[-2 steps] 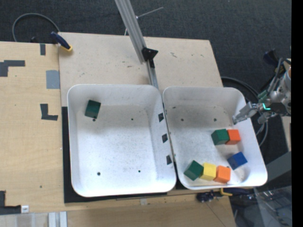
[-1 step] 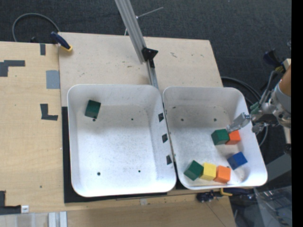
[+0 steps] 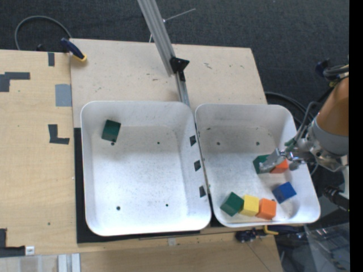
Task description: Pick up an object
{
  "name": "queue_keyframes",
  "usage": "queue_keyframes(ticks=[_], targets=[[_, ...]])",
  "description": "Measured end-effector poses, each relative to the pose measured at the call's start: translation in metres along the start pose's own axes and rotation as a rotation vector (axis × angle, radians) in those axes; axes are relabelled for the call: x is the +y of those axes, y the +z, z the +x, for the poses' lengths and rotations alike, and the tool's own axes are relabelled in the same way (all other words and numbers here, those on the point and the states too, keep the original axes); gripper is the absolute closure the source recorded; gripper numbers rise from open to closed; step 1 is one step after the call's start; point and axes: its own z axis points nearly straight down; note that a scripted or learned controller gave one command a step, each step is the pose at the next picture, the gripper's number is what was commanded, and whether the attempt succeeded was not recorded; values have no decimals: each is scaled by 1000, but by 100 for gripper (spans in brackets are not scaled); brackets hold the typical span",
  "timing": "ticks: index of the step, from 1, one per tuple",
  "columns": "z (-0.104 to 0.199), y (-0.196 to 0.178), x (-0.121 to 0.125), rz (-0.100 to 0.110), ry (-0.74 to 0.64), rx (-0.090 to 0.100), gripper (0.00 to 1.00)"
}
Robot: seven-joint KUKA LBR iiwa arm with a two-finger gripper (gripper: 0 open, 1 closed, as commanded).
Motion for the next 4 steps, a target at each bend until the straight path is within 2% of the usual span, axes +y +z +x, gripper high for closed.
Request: queue_keyframes(ticks=[1, 2, 4], targets=[[-1, 64, 0, 0, 0, 0, 0], [-1, 51, 2, -5, -1, -1, 100], [0, -44, 1, -13, -1, -4, 100]])
